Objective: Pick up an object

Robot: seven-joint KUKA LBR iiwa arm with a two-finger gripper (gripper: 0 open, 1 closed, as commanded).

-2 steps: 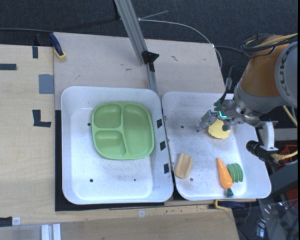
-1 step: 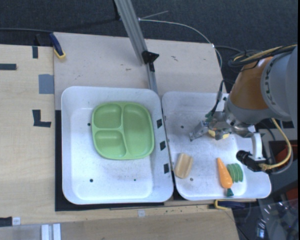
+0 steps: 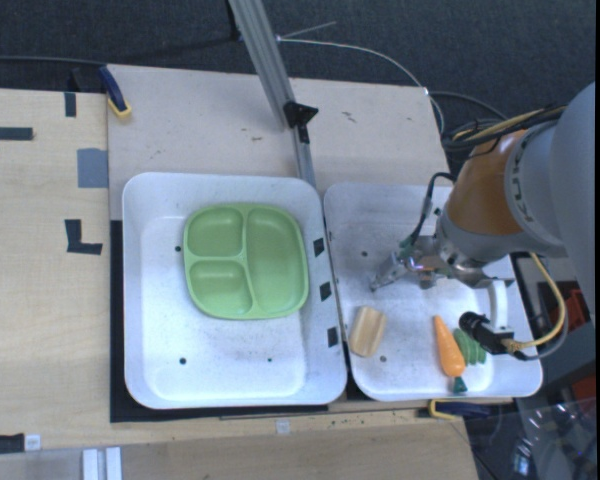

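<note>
The arm (image 3: 525,183) reaches in from three o'clock and ends low over the right bin (image 3: 355,213). Its gripper (image 3: 392,273) sits near the bin's centre, above bare white floor, with the metal fingers pointing toward nine o'clock. They look slightly parted, with nothing between them — no object is held.

Two things in this bin could be picked. A tan block (image 3: 366,330), something like a piece of bread, lies at about seven o'clock from the gripper, just beside the bin's left wall. A toy carrot (image 3: 448,346), orange with a green top, lies at about five o'clock from the gripper, near the bin's lower edge, its length running roughly twelve to six. The left bin (image 3: 145,268) holds a green divided plate (image 3: 246,260), well apart from the gripper at nine o'clock.

My judgement is that the step in hand is choosing a target and lining up above it. The block is the nearer choice, but the wall crowds one side — the fingers would do better closing across its narrow width, parallel to that wall. For the carrot, the fingers should straddle the orange body across its short axis, not its length. Either way, centre over the object before descending, and close only once the fingertips are beside it.
</note>
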